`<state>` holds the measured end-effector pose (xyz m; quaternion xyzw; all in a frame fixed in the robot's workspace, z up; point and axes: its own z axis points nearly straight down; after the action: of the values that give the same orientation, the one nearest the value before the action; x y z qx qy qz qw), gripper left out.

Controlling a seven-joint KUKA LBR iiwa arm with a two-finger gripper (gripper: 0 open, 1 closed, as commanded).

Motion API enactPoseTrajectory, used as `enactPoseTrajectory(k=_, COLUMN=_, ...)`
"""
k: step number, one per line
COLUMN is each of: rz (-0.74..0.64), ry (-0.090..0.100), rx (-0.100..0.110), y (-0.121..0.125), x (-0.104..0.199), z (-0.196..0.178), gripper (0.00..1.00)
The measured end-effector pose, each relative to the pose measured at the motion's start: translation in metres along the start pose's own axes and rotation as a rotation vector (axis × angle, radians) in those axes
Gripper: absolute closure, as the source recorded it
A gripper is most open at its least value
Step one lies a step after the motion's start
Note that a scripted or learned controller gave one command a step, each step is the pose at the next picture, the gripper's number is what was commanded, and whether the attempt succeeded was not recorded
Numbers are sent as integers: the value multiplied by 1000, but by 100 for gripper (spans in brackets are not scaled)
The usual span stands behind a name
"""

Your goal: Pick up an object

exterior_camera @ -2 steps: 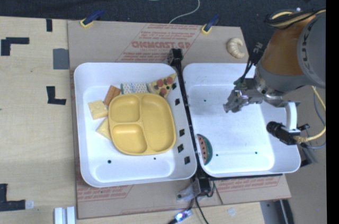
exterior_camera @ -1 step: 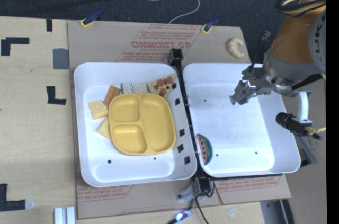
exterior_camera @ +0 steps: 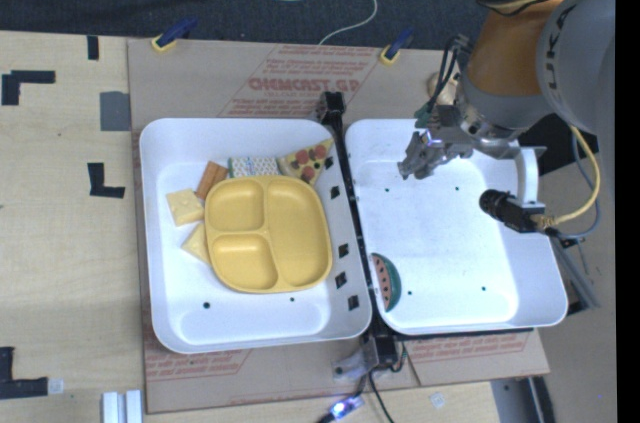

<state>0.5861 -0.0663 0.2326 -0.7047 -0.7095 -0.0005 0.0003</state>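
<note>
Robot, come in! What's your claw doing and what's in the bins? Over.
Gripper over right bin, holding nothing. Watermelon slice at that bin's left edge. Yellow plate and small pieces in left bin. Nothing in the way.

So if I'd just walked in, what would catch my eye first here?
Probably the big yellow plastic divided plate lying in the left white bin, with small flat toy food pieces tucked around its upper-left edge. Then the grey arm with its orange band reaching in from the right, its gripper hanging over the right white bin, where a watermelon slice lies.
</note>
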Motion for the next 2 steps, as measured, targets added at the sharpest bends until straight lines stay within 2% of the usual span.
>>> enactPoseTrajectory(k=1, rz=1, ry=0, rx=2, y=7, x=48, z=7, gripper=100)
enactPoseTrajectory(k=2, rz=5, ry=-2, rx=3, y=9, x=54, z=10, gripper=100)
